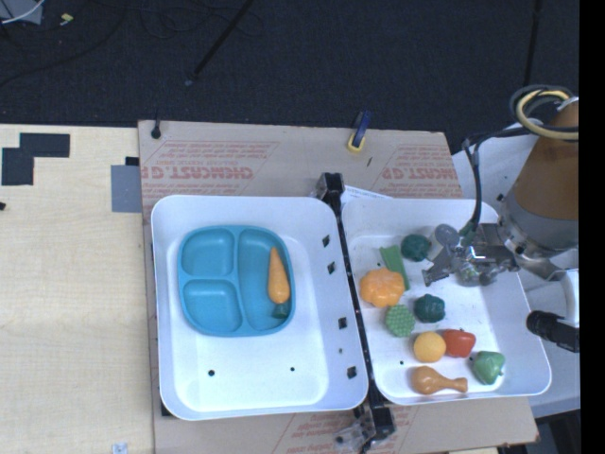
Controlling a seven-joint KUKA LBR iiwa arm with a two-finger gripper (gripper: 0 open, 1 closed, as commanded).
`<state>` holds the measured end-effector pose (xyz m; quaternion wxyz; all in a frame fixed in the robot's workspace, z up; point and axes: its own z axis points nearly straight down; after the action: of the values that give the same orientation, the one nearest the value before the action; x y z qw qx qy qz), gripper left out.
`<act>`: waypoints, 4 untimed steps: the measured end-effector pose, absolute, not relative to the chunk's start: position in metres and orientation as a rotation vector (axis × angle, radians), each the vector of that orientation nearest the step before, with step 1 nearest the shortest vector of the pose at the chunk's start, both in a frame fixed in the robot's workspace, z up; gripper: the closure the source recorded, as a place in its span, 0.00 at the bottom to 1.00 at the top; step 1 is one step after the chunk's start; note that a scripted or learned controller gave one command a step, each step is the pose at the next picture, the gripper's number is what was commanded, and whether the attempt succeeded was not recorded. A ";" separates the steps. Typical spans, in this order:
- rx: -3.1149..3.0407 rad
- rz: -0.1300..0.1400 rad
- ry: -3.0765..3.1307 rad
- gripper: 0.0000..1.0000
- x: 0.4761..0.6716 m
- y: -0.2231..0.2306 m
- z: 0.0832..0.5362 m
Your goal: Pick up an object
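Over right bin (529,296) | pincer (444,265) spread wide, holding nothing | beside dark green broccoli (414,247), above orange pumpkin (382,288)

Glossy plastic tray (210,291); matt cardboard (284,164) beneath bins.

Blue tray (210,291); orange carrot (277,276)

Dark carpet floor (284,45) with cables behind; pale wood bench (66,329); cardboard sheet (284,164).
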<state>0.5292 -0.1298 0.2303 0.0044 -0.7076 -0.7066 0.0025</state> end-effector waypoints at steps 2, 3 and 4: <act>-2.215 0.008 -2.216 0.00 0.528 -0.128 0.120; -2.218 0.003 -2.219 0.00 0.527 -0.126 0.085; -2.224 0.004 -2.211 1.00 0.527 -0.128 0.097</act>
<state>0.5274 -0.1279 0.0966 0.0030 -0.7092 -0.7050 0.0012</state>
